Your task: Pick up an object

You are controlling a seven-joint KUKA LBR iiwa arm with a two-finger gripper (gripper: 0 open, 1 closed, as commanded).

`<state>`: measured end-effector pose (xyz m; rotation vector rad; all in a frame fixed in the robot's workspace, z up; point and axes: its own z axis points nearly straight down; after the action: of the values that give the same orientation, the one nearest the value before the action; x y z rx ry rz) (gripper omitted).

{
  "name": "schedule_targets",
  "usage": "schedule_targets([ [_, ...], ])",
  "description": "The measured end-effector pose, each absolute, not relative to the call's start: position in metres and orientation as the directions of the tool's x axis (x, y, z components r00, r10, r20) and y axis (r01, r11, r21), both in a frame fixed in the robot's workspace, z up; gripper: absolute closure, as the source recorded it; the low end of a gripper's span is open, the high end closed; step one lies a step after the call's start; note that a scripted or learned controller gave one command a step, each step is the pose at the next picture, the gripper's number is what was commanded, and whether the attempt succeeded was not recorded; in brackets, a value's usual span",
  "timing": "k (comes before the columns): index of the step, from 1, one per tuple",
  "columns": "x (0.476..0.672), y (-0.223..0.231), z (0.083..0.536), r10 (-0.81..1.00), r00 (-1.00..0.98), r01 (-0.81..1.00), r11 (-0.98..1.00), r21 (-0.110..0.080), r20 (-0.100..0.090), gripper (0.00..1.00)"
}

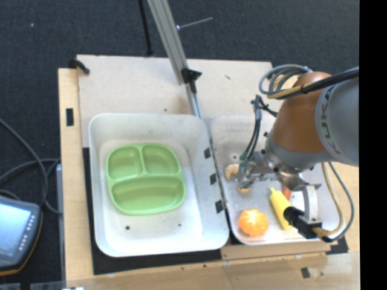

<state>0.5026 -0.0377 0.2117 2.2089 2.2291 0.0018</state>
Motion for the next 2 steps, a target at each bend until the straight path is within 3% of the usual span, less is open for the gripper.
schedule_targets([
  [1,0.506,0.017,0.254,1.0,-0.009,1.0,0.009,0.006,0.002,1.0],
  [2,0.509,-0.025,0.198,1.0,0.004,1.0,-0.004,-0.004,-0.003,1.0],
])
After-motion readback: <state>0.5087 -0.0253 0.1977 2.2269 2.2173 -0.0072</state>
